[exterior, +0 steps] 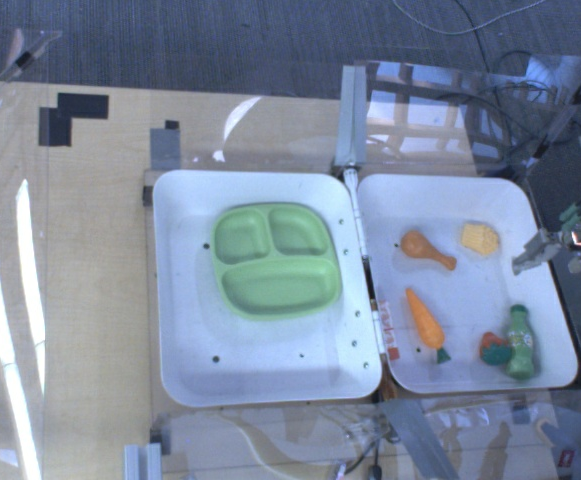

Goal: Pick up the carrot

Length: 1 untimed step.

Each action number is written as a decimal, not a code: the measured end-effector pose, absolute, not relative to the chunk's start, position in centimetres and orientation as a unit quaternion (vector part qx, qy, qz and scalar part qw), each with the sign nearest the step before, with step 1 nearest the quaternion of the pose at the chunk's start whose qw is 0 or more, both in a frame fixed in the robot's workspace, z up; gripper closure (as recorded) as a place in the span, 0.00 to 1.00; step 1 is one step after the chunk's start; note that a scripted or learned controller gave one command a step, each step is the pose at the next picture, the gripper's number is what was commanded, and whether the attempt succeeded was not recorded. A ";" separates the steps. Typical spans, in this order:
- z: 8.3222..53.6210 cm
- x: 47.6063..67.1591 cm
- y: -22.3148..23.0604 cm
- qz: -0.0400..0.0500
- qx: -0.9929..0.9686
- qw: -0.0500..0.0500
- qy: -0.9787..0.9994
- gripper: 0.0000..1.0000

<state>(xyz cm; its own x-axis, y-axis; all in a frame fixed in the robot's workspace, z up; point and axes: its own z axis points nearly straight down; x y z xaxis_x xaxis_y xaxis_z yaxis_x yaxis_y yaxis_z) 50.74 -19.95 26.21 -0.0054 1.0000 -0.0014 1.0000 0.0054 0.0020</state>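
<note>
The orange carrot (424, 320), with a small green tip at its near end, lies in the right bin (490, 193), in the bin's near-left part. It points roughly from far left to near right. My gripper (555, 251) hangs at the right bin's right rim, well to the right of the carrot and a little farther back. Nothing is seen held in it.
The right bin also holds a tan drumstick (426, 250), a yellow block (479, 238), a green bottle (519, 342) and a red-and-green item (493, 349) beside it. A green divided plate (275, 259) sits in the left bin (185, 298). Cables lie beyond the far right.
</note>
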 end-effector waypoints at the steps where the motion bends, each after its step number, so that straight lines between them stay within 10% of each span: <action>1: 11.2 50.6 -15.0 0.001 0.601 0.001 0.799 0.00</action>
<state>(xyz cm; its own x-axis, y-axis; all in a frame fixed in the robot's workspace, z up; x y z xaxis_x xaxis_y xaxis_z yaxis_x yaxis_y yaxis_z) 50.65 -15.04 11.15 -0.2770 0.9609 -0.0005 0.9609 0.2770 0.0027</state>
